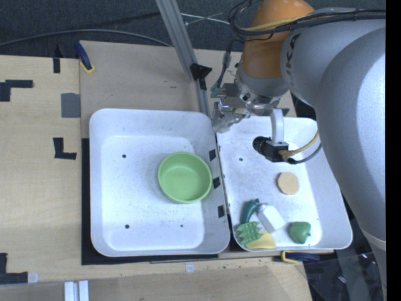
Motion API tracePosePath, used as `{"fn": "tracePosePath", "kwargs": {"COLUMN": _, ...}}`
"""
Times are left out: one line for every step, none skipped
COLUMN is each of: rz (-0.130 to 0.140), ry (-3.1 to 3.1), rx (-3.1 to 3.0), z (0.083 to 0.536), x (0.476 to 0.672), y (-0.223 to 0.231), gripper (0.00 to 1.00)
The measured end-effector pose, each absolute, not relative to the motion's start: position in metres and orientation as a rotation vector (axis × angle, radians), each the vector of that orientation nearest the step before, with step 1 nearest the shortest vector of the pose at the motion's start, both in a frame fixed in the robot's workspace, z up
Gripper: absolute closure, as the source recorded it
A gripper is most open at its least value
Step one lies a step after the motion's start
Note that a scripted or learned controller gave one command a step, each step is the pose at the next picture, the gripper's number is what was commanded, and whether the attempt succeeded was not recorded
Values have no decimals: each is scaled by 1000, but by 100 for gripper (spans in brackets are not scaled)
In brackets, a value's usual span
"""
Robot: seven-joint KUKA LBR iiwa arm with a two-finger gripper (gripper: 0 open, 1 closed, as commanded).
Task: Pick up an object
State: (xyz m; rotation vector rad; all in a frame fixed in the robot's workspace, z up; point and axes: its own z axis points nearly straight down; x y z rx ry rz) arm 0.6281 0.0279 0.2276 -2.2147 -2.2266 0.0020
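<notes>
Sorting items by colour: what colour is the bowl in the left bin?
Light green, plain with no pattern; the bowl shows clearly in the camera view.

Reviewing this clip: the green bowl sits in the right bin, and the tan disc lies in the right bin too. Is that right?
Not quite. The camera view shows the green bowl in the left bin, not the right one. The tan disc does lie in the right bin, as you said.

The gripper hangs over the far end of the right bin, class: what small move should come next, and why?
Probably bring the gripper toward the near end of the right bin and over the tan disc. The disc lies flat and apart from the cluster of things by the near rim, so it looks easiest to grasp.
</notes>
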Motion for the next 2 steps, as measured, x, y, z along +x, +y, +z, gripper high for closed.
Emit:
{"fn": "tracePosePath", "kwargs": {"rz": -3, "ry": -2229, "rx": -2214, "z": 237, "x": 657, "y": 77, "gripper": 100}}
{"fn": "tracePosePath", "kwargs": {"rz": 4, "ry": -2224, "rx": -2219, "z": 237, "x": 656, "y": 74, "gripper": 0}}
